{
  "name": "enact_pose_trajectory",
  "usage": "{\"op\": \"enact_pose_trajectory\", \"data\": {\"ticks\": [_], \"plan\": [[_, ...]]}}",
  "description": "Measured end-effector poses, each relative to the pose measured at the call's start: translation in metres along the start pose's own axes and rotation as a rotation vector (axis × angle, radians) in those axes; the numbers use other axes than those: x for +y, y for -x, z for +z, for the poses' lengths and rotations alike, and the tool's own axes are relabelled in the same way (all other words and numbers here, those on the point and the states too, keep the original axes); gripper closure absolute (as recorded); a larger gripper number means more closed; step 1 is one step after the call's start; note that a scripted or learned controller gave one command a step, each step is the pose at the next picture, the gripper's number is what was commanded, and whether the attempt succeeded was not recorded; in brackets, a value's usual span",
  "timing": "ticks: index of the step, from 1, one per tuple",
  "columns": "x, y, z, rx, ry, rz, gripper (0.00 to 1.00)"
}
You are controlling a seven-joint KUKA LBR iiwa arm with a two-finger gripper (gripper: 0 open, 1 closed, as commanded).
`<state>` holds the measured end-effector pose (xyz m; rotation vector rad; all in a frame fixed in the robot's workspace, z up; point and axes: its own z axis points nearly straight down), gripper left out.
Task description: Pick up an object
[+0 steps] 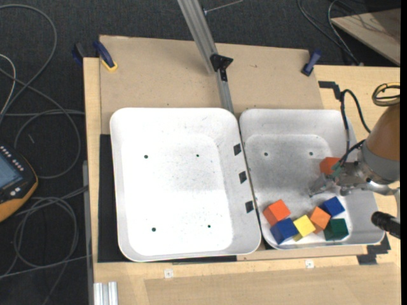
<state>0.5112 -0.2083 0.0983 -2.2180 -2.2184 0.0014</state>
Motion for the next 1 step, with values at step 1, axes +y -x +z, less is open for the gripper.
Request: {"op": "enact_pose_trajectory", "data": {"ticks": [1], "plan": [[0.0014,0.0002,-0.0124,-0.001,0.005,0.000,1.00]]}}
